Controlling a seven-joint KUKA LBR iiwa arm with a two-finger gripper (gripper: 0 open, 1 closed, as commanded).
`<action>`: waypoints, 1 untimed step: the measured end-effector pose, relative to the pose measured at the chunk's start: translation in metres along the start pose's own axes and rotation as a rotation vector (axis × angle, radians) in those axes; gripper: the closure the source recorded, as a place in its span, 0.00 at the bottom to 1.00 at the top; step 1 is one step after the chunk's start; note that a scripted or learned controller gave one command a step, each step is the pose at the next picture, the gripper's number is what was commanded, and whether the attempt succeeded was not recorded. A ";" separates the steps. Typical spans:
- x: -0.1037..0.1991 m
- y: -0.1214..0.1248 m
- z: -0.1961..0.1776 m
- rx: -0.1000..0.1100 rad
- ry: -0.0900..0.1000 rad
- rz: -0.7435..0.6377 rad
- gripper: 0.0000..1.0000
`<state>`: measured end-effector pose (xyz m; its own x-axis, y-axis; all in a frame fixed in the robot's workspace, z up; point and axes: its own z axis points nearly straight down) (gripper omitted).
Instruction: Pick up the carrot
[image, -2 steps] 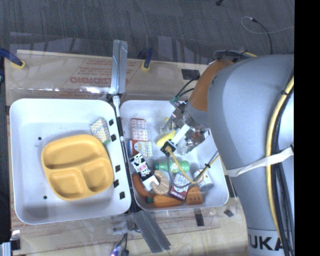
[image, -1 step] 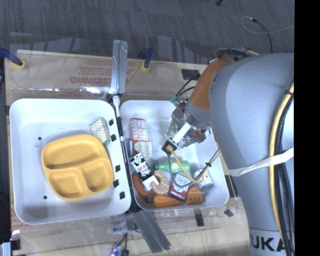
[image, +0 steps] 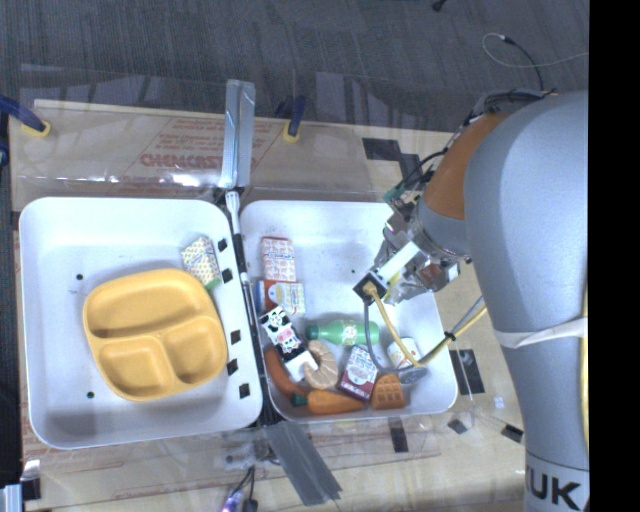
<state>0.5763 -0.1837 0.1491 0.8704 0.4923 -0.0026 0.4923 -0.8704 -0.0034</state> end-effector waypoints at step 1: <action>-0.011 -0.002 0.059 0.003 -0.001 -0.313 1.00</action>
